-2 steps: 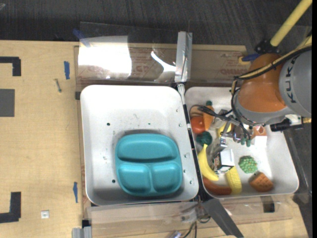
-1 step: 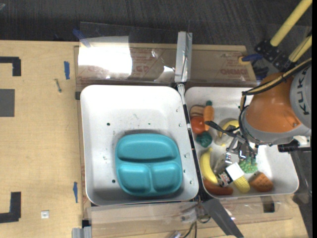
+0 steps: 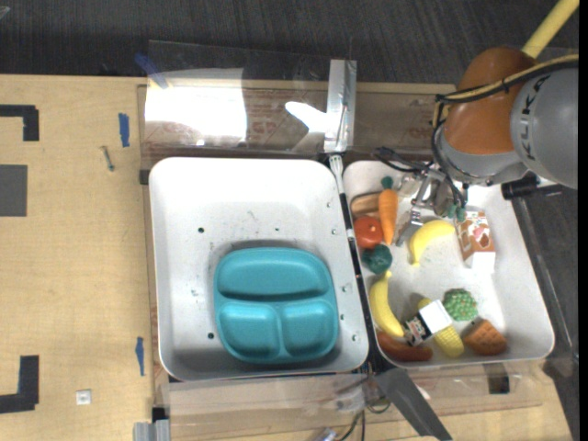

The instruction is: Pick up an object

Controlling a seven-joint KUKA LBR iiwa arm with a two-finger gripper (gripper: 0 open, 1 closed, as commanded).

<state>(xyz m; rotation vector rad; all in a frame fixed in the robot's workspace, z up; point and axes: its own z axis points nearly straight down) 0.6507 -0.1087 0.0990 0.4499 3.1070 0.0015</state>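
Tool (image 3: 428, 200) is hovering over the right bin's (image 3: 528, 288) far left corner, just above a banana (image 3: 430, 239); I am unable to tell how wide it is standing. Carrot (image 3: 388, 213), tomato (image 3: 368, 231) and a second banana (image 3: 384, 309) are lying along that bin's left wall; broccoli (image 3: 460, 303) and corn (image 3: 448, 340) are sitting near its front edge. Teal tray (image 3: 274, 305) is occupying the left bin (image 3: 184, 209).

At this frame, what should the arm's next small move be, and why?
Probably a short descent onto the banana. The gripper sits in the right bin just above that banana, beside the carrot, with nothing visibly between its fingers. The banana is the nearest item with bare bin floor to its right, so it looks the easiest target.
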